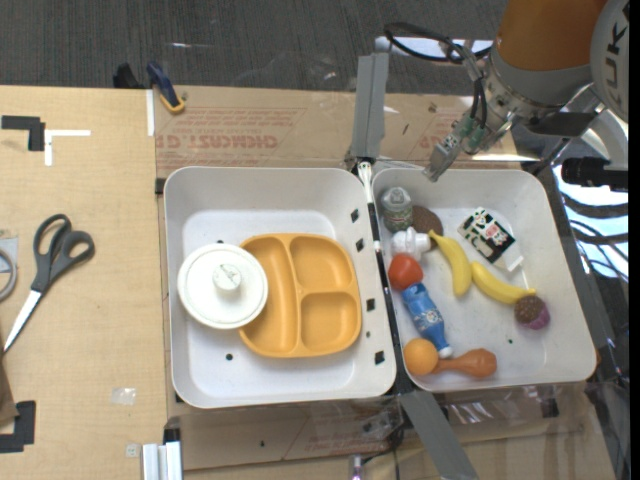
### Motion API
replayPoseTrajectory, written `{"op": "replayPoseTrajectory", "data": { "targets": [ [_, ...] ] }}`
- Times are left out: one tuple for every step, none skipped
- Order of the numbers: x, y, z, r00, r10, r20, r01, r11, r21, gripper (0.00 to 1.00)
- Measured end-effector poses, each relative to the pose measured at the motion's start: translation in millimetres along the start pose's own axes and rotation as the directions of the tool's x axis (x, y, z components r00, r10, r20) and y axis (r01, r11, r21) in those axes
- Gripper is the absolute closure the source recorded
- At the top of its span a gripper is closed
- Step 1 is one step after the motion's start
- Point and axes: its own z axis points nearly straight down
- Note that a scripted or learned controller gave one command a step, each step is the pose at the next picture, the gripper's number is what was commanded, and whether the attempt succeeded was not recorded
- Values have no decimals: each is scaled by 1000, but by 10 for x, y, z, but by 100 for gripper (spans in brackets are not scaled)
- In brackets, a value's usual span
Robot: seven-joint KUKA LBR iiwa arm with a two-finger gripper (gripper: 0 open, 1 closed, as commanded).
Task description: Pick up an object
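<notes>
A pair of scissors (50,258) with black handles is laid on the wooden counter (90,368) at the far left, well apart from the bins. A blue and yellow clip (165,88) is seen at the counter's back edge. A flattened sheet of cardboard (250,133) printed with red lettering is spread behind the bins. Black brackets (22,128) are fixed at the counter's left side.

Arm (555,18) enters from upper right, orange band showing; hand (455,148) angled down-left, raised, holding nothing.
</notes>
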Motion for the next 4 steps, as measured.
{"op": "replayPoseTrajectory", "data": {
  "targets": [
    [-270,124,-1007,973,229,0,-229,973,1,100],
    [-279,331,-879,962,272,0,-272,962,2,100],
    [-120,460,-1012,898,439,0,-439,898,3,100],
    [-39,522,-927,843,539,-1,-539,843,5,100]
  ]
}}
